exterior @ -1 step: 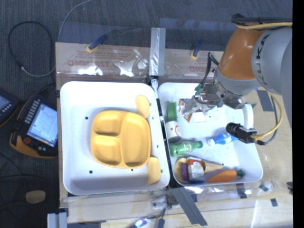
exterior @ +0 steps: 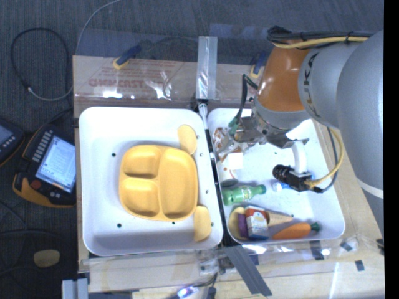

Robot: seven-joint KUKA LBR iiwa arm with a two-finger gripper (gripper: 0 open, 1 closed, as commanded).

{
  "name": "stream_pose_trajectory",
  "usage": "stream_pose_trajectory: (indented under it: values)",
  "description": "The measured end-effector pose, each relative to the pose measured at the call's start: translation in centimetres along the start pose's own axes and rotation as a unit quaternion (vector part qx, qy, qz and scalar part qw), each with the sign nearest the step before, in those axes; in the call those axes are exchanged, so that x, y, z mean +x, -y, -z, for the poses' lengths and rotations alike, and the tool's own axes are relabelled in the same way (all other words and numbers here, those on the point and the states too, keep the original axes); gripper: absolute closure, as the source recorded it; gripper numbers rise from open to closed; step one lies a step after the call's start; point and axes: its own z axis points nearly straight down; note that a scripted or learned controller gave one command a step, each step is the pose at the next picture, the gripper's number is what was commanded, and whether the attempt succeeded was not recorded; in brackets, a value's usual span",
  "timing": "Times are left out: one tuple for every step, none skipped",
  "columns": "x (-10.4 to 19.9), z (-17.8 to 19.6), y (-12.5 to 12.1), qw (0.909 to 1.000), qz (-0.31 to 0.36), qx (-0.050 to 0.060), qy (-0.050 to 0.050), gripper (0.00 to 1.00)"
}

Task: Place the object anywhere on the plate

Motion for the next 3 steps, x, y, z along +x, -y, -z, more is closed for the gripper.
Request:
stream_pose_trajectory:
  values:
    - [1.4,0.1,-0.8,0.9977,0.068,0.0,0.005,1.0]
    - [2.1,0.4,-0.8,0.9972,0.074,-0.001,0.011,1.0]
    - [0.5,3.2,-1.2,0.9968,0.08,-0.001,0.0,1.0]
